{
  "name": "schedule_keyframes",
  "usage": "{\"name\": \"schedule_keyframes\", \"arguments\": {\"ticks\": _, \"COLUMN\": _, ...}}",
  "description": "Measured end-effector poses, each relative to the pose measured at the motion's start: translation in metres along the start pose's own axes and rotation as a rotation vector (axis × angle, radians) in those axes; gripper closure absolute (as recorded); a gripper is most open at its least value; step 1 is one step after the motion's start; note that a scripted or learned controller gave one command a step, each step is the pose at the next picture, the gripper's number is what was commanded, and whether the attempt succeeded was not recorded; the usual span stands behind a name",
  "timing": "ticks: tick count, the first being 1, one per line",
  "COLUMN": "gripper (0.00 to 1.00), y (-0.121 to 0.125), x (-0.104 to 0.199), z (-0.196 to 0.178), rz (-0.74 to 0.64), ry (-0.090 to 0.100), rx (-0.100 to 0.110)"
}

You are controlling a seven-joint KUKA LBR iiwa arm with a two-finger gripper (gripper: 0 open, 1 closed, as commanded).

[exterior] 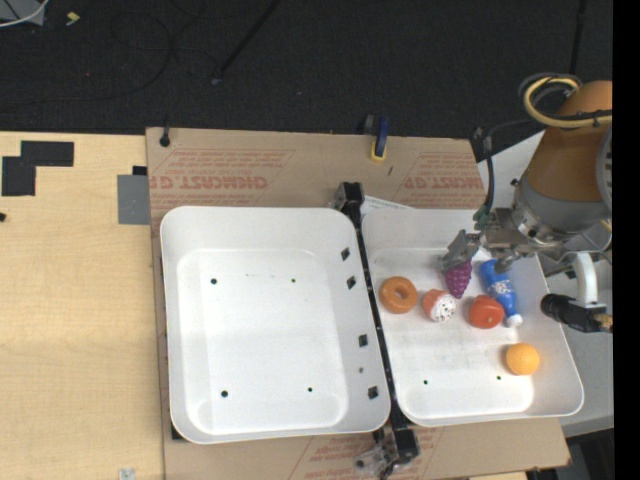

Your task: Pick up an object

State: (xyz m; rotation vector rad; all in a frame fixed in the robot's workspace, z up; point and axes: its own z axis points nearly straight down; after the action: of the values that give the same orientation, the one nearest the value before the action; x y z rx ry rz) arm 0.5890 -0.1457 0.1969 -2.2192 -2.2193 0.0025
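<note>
The right bin [470, 403] holds several small things. An orange ring [399, 295] lies near its left wall, and a white ball with red spots [438, 307] sits beside it. To their right are a purple grape-like bunch [458, 279], a blue tube [498, 286], a red piece [486, 313] and an orange ball [521, 359]. My gripper [482, 255] hangs low over the bin's back right, just above the purple bunch and the blue tube. It is open, with nothing between its fingers.
The left bin [190, 268] lies beside the right one, with a black clip rail [360, 298] between them. Both rest on a cardboard sheet [250, 168]. The arm's orange band [575, 153] rises at the right edge.
</note>
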Motion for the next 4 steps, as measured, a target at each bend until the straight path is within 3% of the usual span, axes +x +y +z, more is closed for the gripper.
{"name": "schedule_keyframes", "arguments": {"ticks": 1, "gripper": 0.0, "y": 0.007, "x": -0.007, "z": 0.114, "rz": 0.0, "ry": 0.0, "rx": 0.002}}
{"name": "schedule_keyframes", "arguments": {"ticks": 2, "gripper": 1.0, "y": 0.007, "x": -0.008, "z": 0.1, "rz": 0.003, "ry": 0.0, "rx": 0.001}}
{"name": "schedule_keyframes", "arguments": {"ticks": 3, "gripper": 1.0, "y": 0.055, "x": 0.058, "z": 0.033, "rz": -0.008, "ry": 0.0, "rx": -0.01}}
{"name": "schedule_keyframes", "arguments": {"ticks": 4, "gripper": 1.0, "y": 0.056, "x": 0.092, "z": -0.028, "rz": -0.003, "ry": 0.0, "rx": -0.006}}
